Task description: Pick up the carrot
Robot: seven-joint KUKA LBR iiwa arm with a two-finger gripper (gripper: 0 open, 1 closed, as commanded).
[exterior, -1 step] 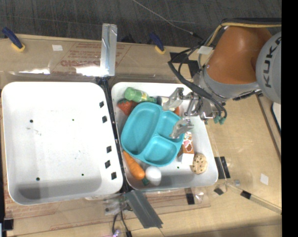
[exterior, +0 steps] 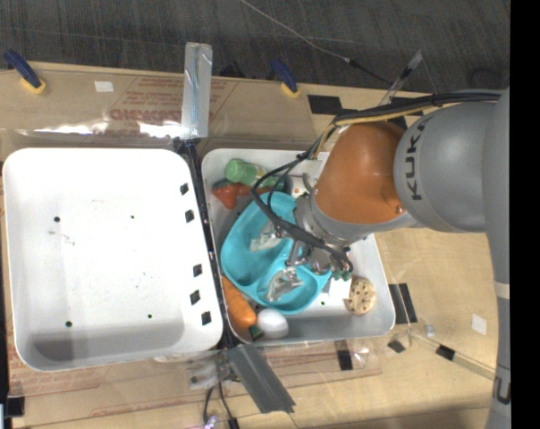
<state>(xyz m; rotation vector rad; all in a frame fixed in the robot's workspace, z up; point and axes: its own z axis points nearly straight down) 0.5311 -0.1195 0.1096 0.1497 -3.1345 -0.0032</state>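
Note:
The orange carrot [exterior: 238,304] lies along the front left corner of the right bin [exterior: 377,280], next to a white egg-shaped thing [exterior: 272,322]. My gripper [exterior: 291,275] hangs over a teal bowl [exterior: 252,239] in the middle of that bin, up and to the right of the carrot and apart from it. The arm's orange band and wrist cover much of the bin's right half. The metal fingers blend with the shiny bowl contents.
In the right bin also lie a green item [exterior: 240,170], a red item [exterior: 228,192] and a speckled cookie [exterior: 362,295]. The left bin [exterior: 96,257] stands beside it, with a black divider strip [exterior: 198,239] between the two.

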